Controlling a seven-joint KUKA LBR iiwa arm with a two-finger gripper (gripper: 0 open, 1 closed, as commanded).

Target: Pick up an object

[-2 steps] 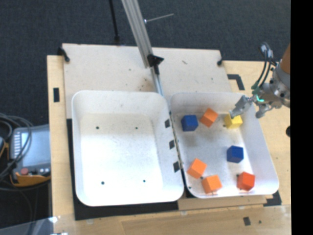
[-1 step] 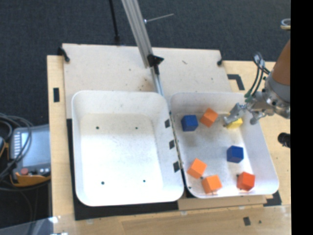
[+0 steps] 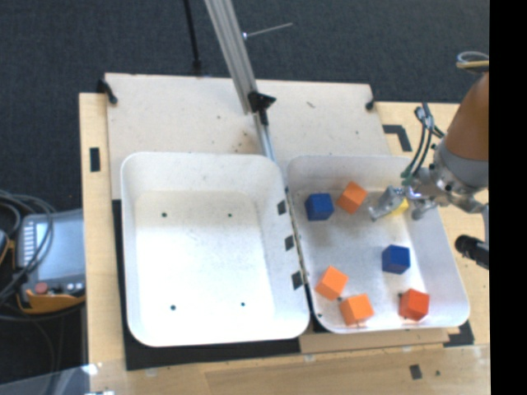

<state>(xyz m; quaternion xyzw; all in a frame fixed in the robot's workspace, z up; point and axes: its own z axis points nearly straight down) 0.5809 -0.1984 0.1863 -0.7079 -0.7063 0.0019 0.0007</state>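
The arm [image 3: 471,130] is cut off at the right. A yellow object [image 3: 401,206] is largely hidden behind the gripper [image 3: 397,203]; its shape cannot be told. The fingers' state cannot be determined. The mast [image 3: 230,44] is cut by the top edge. A device [image 3: 45,257] at the left edge is partly cropped and blurred.

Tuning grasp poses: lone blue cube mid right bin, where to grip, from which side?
Take the blue cube across two opposite flat side faces, coming straight down from above. It stands apart from the other blocks and the bin wall, so both faces look reachable.
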